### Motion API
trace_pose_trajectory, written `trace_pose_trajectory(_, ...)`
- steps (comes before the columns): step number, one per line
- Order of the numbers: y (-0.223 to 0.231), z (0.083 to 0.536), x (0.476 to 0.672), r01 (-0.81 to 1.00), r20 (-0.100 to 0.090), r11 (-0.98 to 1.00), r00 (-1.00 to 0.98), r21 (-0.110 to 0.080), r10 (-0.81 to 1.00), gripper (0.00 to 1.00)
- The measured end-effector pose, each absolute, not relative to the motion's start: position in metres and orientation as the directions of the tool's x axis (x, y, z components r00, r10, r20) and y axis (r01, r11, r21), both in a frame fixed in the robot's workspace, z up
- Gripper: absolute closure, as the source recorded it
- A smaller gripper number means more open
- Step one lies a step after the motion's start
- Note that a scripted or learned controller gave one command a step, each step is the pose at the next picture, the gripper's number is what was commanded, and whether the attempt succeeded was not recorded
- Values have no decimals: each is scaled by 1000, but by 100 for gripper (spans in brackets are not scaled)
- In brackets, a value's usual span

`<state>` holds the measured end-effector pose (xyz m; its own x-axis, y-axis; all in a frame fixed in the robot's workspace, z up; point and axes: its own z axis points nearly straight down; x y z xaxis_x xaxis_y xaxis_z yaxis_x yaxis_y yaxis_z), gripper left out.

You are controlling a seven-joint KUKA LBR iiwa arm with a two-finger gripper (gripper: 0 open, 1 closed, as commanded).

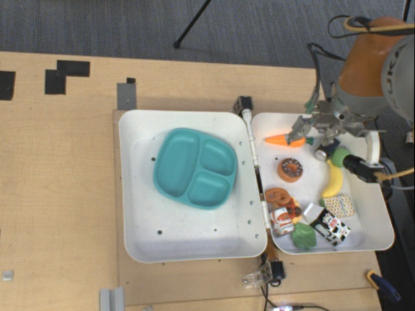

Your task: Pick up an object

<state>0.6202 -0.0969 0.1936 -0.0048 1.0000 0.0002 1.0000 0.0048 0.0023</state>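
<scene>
Pale wooden bench, two shallow white bins (194, 251) — the two-finger gripper (303, 133) was poised just above an orange plastic carrot (280, 140) in the right bin; finger spacing could not be told. Approach seemed underway — descent and closing were likely needed.

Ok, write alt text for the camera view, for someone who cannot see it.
A grey and orange arm reaches from the right, its gripper low over the carrot in the right bin, which also holds a banana, a donut and other small toys. The left bin holds a teal tray.
</scene>
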Motion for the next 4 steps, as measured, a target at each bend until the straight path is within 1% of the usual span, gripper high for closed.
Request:
trace_pose_trajectory(1,-94,85,664,1000,-1,2,-2,-3,1000,0)
trace_pose_trajectory(2,-85,86,634,1000,0,2,-2,4,1000,0)
trace_pose_trajectory(3,-85,98,634,1000,1,1,-1,2,1000,100)
trace_pose_trajectory(4,-46,219,623,1000,0,7,-7,7,1000,100)
